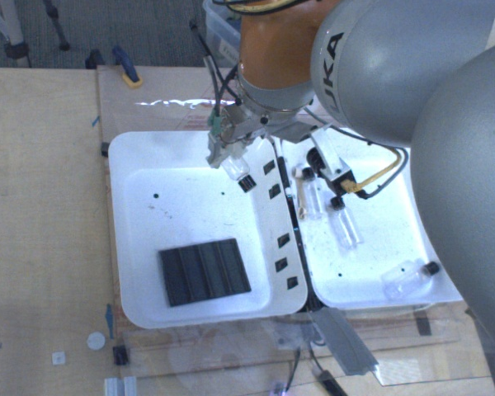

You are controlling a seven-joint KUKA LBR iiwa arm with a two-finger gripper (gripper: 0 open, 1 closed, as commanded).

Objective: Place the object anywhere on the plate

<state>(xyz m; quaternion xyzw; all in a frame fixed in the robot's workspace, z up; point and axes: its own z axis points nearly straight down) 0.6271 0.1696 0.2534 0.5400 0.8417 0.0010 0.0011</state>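
Hand [229,157] hangs over the upper right corner of the left bin [132,221], close to the ridge where the two bins meet; whether it is open or closed I cannot tell, since the wrist and cables cover it, and nothing can be made out in its grip. From the one camera, looking down at a slant: the plate [204,271], a dark ribbed slab, lies flat in the lower middle of the left bin, down and a little left of the hand, its long side running roughly left to right with a slight tilt. Clear bottles with dark caps lie in the right bin [371,279]: one [343,221] near the ridge with its long axis running up and down the view, just right of the hand, and one [408,278] well apart in the lower right corner. My guess is the nearer bottle is the easier object to fetch. Counted: one arm, one hand, two bins, one plate, at least two bottles, all on one desk [41,221]
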